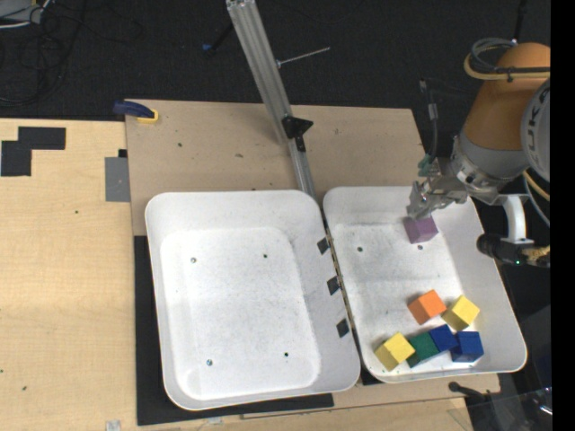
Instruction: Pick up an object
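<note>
The purple block (420, 230) is showing as a small matte cube with soft, slightly blurred edges, sitting right under my gripper (429, 199) in the upper part of the right bin (503, 294). My fingers are pointing down onto its top and appear to be touching it, but I cannot tell how far apart they are standing or whether they are actually closing on the block. The block is lying well apart from the other pieces, with bare white floor spreading around it on the left and below, and the bin's far rim running near it above. My arm (499, 115) is reaching in from the right, its orange band curving over the bin's right rim. Down in the bin's near corner a cluster is crowding together: an orange block (426, 305), a yellow block (462, 312) just beside it, two blue blocks (456, 341) touching, a green block (422, 347) and a second yellow block (393, 350) at the left end. The left bin (171, 241) is lying alongside, its smooth plastic floor faintly speckled and its corners rounded. A ribbed metal rail (265, 70) is slanting down toward the seam between both bins, over the pale wooden bench (63, 268).
</note>
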You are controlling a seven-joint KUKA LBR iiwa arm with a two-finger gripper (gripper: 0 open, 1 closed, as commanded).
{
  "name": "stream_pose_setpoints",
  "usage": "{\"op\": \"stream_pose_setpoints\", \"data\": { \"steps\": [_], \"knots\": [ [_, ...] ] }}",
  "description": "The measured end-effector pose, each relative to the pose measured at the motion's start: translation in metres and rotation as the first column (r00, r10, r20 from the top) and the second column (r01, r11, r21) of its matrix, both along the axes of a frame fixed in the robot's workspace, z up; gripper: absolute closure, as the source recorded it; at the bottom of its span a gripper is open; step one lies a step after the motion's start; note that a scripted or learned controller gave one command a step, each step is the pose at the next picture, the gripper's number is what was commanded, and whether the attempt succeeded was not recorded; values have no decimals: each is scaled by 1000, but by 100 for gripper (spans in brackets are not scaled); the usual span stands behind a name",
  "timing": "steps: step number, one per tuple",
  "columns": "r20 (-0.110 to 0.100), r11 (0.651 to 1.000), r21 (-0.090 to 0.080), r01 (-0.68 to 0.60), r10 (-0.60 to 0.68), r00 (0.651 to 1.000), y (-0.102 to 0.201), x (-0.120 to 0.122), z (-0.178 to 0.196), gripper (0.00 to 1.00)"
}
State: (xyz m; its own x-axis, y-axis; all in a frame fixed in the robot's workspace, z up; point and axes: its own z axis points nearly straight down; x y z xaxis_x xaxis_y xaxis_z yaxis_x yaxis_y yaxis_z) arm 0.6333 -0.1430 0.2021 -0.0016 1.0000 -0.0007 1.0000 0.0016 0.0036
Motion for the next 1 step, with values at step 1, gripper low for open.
{"op": "stream_pose_setpoints", "data": {
  "steps": [1],
  "knots": [
    [-4,1000,1,-1,1,1000,-1,0,19,100]
  ]
}}
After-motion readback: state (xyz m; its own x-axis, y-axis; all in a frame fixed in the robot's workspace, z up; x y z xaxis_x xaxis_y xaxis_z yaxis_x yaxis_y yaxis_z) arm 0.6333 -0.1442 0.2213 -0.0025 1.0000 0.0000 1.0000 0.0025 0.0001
